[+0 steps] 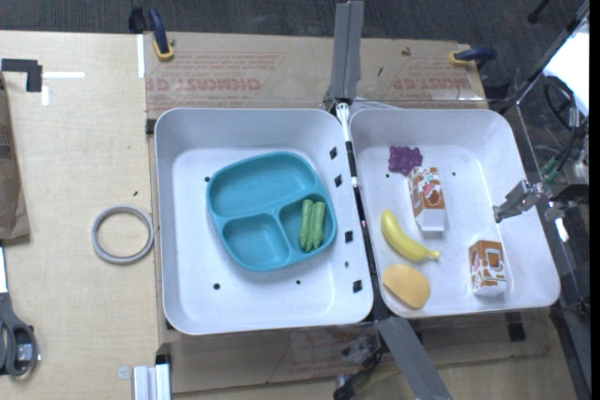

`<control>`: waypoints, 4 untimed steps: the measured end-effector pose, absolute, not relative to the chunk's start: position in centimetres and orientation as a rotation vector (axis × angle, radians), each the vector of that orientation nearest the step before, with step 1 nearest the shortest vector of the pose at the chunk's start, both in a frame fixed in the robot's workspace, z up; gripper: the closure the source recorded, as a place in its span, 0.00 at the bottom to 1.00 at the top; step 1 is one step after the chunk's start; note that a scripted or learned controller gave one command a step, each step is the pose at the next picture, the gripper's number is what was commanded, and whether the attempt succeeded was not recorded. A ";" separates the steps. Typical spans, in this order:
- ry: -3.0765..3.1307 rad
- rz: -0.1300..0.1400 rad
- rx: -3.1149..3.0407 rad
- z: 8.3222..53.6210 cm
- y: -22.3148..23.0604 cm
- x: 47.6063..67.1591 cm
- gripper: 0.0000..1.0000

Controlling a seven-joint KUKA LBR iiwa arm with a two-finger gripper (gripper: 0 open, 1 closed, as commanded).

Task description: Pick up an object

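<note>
The gripper waits at the right bin's edge (fingers' state unclear, possibly apart), nearest the carton.

Overall light: falling evenly from above, rendering the scene bright.
White bins: showing mild glare, walls nearly washing out.
Shadows: lying soft and short beside objects.
Upper right corner: overexposing.
Focus: appearing slightly soft, fine print blurring.
</note>
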State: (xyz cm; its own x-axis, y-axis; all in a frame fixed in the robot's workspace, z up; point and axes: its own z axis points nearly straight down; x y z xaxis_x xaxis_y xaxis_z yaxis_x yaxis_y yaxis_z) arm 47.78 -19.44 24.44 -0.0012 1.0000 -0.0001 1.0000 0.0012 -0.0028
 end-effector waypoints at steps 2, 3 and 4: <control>-2.048 0.004 -2.380 11.2 -10.5 62.0 0.00; -1.992 0.001 -2.432 9.3 -9.7 60.8 0.00; -1.994 0.005 -2.432 10.2 -9.9 60.9 1.00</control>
